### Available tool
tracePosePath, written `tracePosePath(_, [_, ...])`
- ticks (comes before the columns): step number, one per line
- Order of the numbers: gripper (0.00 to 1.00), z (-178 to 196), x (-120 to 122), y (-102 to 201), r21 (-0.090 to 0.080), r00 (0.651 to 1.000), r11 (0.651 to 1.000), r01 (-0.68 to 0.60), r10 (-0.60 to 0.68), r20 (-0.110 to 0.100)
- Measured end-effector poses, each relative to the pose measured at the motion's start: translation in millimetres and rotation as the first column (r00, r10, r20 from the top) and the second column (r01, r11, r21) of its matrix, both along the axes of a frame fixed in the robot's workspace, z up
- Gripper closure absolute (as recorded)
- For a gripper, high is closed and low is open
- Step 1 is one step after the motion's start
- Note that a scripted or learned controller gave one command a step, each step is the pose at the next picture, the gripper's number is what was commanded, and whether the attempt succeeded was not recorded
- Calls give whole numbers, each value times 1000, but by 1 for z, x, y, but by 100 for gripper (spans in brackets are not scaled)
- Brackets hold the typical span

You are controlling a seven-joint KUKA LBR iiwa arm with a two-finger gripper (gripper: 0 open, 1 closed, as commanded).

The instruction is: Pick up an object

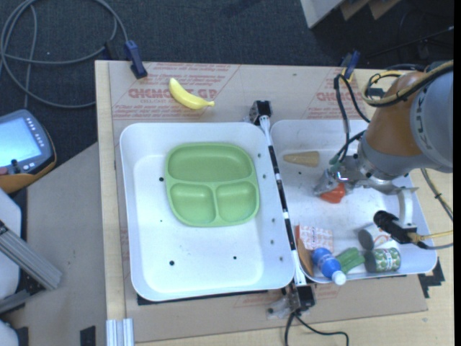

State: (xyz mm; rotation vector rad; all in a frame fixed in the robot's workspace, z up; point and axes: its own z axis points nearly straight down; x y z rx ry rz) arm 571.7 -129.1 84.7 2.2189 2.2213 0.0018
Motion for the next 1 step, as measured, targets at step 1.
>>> tracePosePath(1, [100, 119, 14, 68, 1, 1000, 1000, -1, 1, 1])
